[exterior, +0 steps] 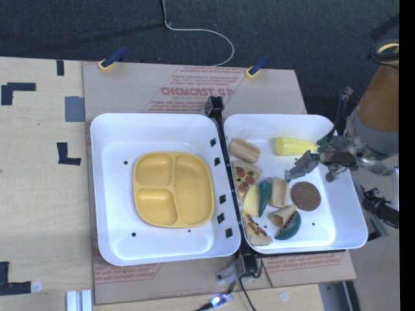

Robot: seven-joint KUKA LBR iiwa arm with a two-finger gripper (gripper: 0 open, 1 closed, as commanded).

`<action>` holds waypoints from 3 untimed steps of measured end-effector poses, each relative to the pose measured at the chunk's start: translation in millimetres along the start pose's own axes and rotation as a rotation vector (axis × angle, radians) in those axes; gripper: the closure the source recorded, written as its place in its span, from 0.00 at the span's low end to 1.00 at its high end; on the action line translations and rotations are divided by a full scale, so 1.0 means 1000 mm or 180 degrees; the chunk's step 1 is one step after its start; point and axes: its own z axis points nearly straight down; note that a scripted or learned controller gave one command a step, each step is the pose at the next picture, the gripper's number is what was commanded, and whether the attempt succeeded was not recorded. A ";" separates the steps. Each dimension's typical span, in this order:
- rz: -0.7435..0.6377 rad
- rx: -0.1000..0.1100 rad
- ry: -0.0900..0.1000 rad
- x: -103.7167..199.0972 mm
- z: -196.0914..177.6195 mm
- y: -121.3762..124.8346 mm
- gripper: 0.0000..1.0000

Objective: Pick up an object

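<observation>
Two bins, one tray, nine toy foods.

Two shallow white plastic bins sit side by side: the left bin [110, 193] and the right bin [343, 229]. One yellow three-compartment plastic tray [174, 189] lies in the left one. The right one counts two pizza slices [244, 175] [255, 229], one tan bread roll [244, 149], one yellow wedge-shaped piece [292, 146], one round brown cookie [305, 195], one pale yellow banana-like piece [251, 201], two dark teal curved pieces [264, 196] [290, 227], and one beige cylinder [279, 192]. Two blue-and-yellow clamps [112, 58] [257, 65] grip the cardboard's far edge.
</observation>
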 end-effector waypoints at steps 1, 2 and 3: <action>-0.0010 -0.0039 -0.0007 0.000 -0.006 0.002 0.00; -0.0007 -0.0025 -0.0005 0.001 0.038 -0.001 0.00; -0.0007 -0.0018 -0.0003 0.000 0.102 -0.003 0.00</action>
